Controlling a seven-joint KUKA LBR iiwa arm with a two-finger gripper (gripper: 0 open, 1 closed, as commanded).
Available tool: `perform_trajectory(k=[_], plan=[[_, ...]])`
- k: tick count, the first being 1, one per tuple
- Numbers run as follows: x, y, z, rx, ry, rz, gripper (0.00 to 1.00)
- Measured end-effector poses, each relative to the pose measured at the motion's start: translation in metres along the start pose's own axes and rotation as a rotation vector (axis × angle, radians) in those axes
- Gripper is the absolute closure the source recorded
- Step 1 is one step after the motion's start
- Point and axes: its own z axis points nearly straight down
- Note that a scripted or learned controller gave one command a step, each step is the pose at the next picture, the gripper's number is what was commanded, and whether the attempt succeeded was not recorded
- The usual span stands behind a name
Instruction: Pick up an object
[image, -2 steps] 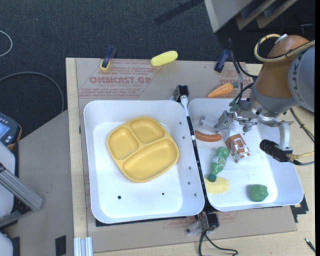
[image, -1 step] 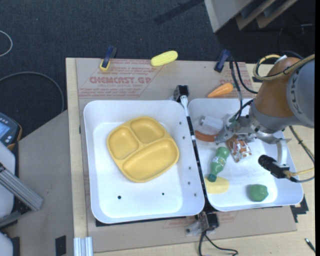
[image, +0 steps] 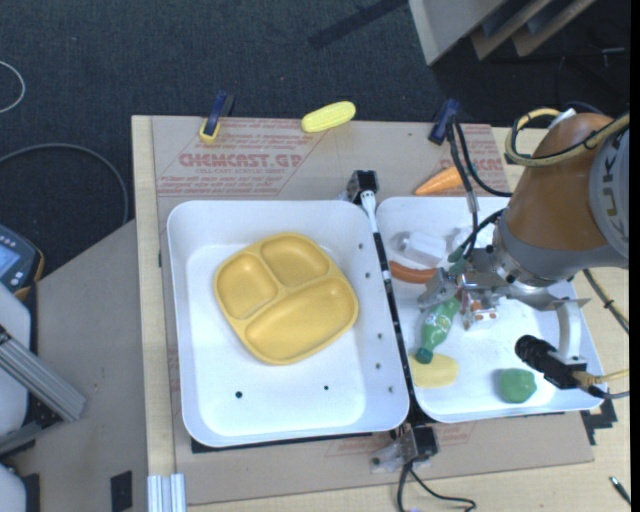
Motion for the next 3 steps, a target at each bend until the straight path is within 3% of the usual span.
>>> perform_trajectory(k=[1, 2, 3], plan=[[0.038, 0.040, 0.005, -0.003, -0.003, 0.000, 0.00], [0.117, -0.040, -0.031, 0.006, 0.002, -0.004, 0.00], [0.112, -0.036, -0.039, 0.002, -0.001, 0.004, 1.00]])
